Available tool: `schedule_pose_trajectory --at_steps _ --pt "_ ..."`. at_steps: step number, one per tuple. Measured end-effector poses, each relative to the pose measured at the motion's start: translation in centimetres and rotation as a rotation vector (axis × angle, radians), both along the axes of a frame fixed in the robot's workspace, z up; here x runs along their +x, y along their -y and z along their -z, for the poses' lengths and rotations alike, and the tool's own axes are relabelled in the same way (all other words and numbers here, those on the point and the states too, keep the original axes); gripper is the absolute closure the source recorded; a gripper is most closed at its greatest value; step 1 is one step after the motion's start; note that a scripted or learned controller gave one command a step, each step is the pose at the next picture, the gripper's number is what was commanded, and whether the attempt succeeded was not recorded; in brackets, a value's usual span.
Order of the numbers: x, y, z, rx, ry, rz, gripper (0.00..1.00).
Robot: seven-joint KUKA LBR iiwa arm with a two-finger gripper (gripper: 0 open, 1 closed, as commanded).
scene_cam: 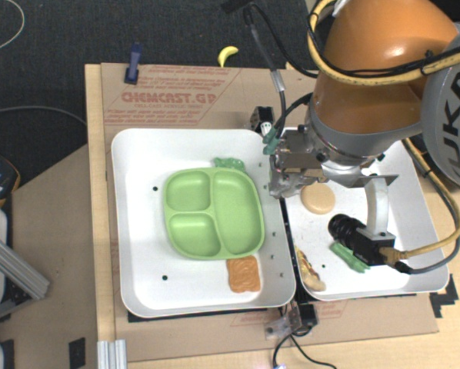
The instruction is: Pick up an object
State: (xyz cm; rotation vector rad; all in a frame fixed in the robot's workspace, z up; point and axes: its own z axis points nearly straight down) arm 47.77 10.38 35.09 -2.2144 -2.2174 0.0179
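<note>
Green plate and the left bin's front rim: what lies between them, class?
In the camera view, an orange waffle-like piece lies on the bin floor between the green plate and the front rim.

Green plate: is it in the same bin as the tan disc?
No: the green plate lies in the view's left bin, the tan disc in the right bin.

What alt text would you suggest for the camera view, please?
The robot arm's gripper hangs near the edge where two white bins meet. The left bin holds a green divided plate and an orange-brown slab; the right bin holds a tan disc.
</note>
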Motion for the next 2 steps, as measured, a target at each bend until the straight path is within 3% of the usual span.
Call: schedule_pose_trajectory --at_steps 1,2 --pt "0.2 7.3 -11.2 0.003 0.029 0.009 1.0" --pt "0.2 1.5 -12.0 0.004 0.018 -0.005 1.0"
